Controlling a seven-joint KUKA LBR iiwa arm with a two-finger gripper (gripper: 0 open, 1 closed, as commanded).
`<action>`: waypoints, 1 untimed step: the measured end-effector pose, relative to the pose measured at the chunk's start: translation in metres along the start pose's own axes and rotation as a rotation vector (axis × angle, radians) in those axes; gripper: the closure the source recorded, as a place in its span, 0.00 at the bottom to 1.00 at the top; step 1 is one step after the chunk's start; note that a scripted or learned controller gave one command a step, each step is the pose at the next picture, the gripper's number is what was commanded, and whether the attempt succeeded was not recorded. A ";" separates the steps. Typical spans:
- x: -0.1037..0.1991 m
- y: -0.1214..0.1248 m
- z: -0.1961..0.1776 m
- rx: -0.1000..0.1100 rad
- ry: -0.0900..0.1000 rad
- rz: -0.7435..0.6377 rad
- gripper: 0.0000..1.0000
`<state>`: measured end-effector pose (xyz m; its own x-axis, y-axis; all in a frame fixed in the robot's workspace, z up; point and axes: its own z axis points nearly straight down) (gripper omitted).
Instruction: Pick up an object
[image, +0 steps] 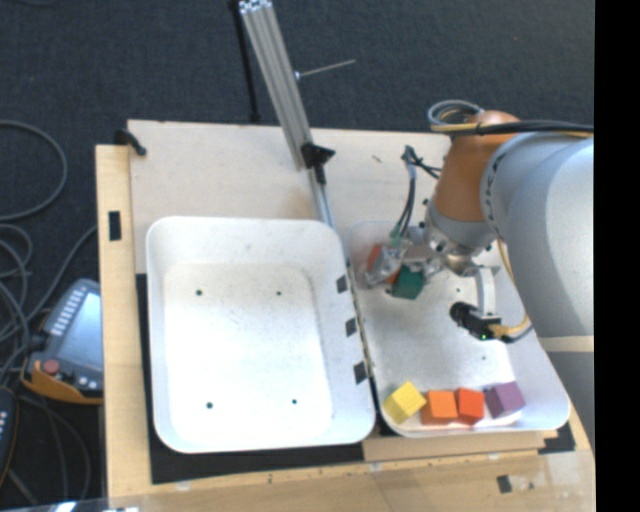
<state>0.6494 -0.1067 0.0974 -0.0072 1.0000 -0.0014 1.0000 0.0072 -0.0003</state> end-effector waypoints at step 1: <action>-0.005 -0.002 -0.011 0.000 -0.005 0.001 1.00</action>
<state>0.6477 -0.1115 0.1088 -0.0059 1.0000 -0.0061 1.0000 0.0058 -0.0002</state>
